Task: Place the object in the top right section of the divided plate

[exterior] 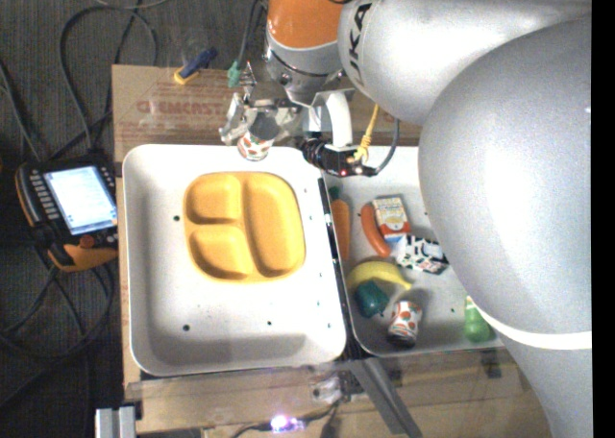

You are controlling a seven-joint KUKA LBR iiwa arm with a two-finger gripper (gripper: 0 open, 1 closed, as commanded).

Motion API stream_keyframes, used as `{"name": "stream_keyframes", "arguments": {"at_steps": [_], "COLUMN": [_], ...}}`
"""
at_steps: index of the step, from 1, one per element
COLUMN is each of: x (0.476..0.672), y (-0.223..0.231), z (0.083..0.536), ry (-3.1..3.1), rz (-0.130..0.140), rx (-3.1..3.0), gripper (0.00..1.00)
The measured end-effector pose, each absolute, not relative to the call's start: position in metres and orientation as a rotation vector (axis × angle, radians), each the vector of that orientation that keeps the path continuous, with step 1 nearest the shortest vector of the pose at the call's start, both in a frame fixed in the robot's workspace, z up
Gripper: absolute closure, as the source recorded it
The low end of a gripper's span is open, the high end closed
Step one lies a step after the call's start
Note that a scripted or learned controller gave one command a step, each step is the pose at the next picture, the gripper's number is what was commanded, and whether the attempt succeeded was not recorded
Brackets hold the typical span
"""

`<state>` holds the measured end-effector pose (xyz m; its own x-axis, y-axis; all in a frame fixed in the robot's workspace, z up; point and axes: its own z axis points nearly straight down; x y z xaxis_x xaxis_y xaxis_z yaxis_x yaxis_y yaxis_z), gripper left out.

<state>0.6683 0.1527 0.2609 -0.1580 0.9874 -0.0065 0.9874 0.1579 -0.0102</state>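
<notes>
The yellow divided plate lies in the left white bin. It has two small sections on its left and one long section on its right. My gripper hangs over the bin's far rim, just beyond the plate's far edge. A small red-and-white object sits between its fingertips, and the gripper is shut on it. The grey arm with its orange band comes in from the upper right.
The right bin holds a carrot, a sausage, a small box, a black-and-white toy, a banana, a teal cup, a red-and-white can and a green item. A handheld pendant rests left of the bench.
</notes>
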Motion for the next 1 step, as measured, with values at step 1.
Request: {"name": "stream_keyframes", "arguments": {"at_steps": [1], "x": [0.6684], "y": [0.1649], "z": [0.2546], "ry": [-2.418], "rz": [0.008], "rx": [-2.006], "gripper": [1.00]}}
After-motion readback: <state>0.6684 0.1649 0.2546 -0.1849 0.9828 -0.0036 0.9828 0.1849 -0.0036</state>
